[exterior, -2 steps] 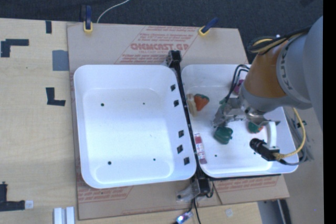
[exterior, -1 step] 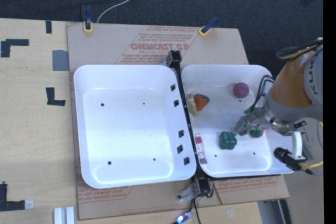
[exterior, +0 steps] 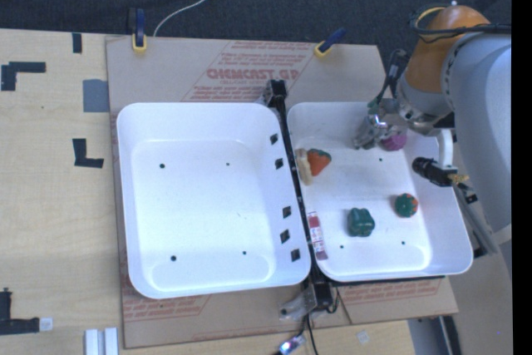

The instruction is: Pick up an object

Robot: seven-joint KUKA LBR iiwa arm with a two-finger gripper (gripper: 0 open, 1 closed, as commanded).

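The right bin point(exterior: 432, 262) holds an orange and green toy point(exterior: 317, 160) near its left wall, a dark green object point(exterior: 360, 222) near the middle, a small green and red ball point(exterior: 406, 205) to the right, and a purple object point(exterior: 393, 140) at the back right. A thin red and white stick point(exterior: 315, 232) lies along the left wall. My gripper point(exterior: 367, 137) hangs low over the back of the right bin, just left of the purple object and close to it. Whether it touches the purple object is unclear.
The left bin point(exterior: 141, 179) stands beside the right one, joined by a black divider point(exterior: 287, 179). Both rest on a cardboard sheet point(exterior: 241, 71) held by yellow and blue clamps. The grey arm with its orange band point(exterior: 440, 46) fills the right side.
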